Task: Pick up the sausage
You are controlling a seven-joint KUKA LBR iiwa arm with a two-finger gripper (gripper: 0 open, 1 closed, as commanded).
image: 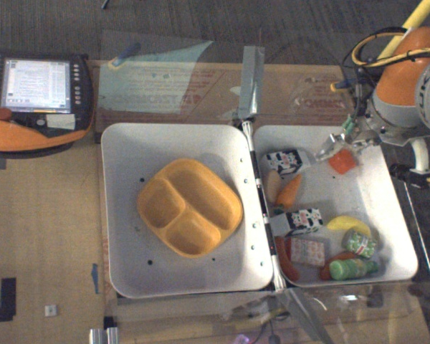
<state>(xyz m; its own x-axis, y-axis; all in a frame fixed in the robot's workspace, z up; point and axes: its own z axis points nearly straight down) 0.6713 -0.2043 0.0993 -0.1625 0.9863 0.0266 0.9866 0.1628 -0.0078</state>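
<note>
A teach pendant [36, 99] lies off the bench at 9 o'clock. The left bin [122, 264] holds a yellow divided plate [190, 206] near its middle. In the right bin [394, 213], at its 7 o'clock corner, lies the sausage [286, 259], dark red and tight against the bin's left wall. A small patterned box [308, 251] sits just beside it on the 3 o'clock side and a cow-print carton [303, 220] just above at 12. Its long axis runs roughly from 11 to 5 o'clock, with the lower end pointing towards the bin's near edge. Neither end looks different from the other.

Further right are a banana [347, 225] and a green bottle [351, 268]. The gripper [337, 146] hangs over the bin's 1 o'clock corner, just above an orange-red block [342, 162] and well apart from the sausage. Whether it is spread or closed I cannot tell from this slant.

The step in hand seems to be the approach. To do it well, the gripper should travel towards 7 o'clock and turn so its closing line crosses the sausage from 8 to 2. It should then descend at mid-length, where the wall and the box leave little room
</note>
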